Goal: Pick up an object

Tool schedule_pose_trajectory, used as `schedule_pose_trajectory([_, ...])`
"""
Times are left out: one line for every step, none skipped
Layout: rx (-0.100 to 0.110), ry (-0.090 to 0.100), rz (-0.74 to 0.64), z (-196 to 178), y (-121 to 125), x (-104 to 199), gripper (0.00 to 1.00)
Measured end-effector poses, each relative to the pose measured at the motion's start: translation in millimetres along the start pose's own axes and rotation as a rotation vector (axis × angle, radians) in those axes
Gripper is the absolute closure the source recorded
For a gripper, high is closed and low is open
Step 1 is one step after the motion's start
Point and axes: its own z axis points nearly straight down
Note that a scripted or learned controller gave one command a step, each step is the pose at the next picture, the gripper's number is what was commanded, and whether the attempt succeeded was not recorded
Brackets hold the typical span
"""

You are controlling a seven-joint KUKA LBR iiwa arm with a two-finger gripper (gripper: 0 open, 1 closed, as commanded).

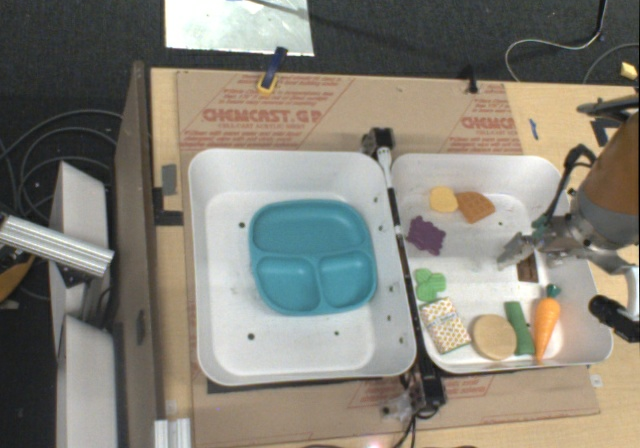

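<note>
— Where is the gripper (pixel 522 248)?
— Over the right bin (pixel 480 171), near its right side. If the fingers are apart or together, I cannot tell.
— And the objects?
— The carrot (pixel 546 324), cookie (pixel 492 336) and purple grapes (pixel 426 234) lie in that bin; the left bin (pixel 215 176) has a blue tray (pixel 312 255).

Both white bins (pixel 300 171) look like smooth, faintly glossy plastic. The teal divided tray (pixel 312 256) in the left one has a matt plastic finish. Under them lies brown printed cardboard (pixel 300 101); the far floor (pixel 80 36) is dark, rough carpet.
</note>
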Motion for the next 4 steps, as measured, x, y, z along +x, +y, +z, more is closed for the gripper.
schedule_pose_trajectory([-0.001, 0.000, 0.000, 31.6, -32.7, 0.4, 0.00])
schedule_pose_trajectory([-0.008, -0.003, -0.006, 26.1, 46.4, 0.5, 0.00])
schedule_pose_trajectory([-0.016, -0.003, -0.010, -91.3, 108.4, 49.3, 0.00])
schedule_pose_trajectory([-0.001, -0.001, -0.004, -39.3, 106.5, 49.0, 0.00])
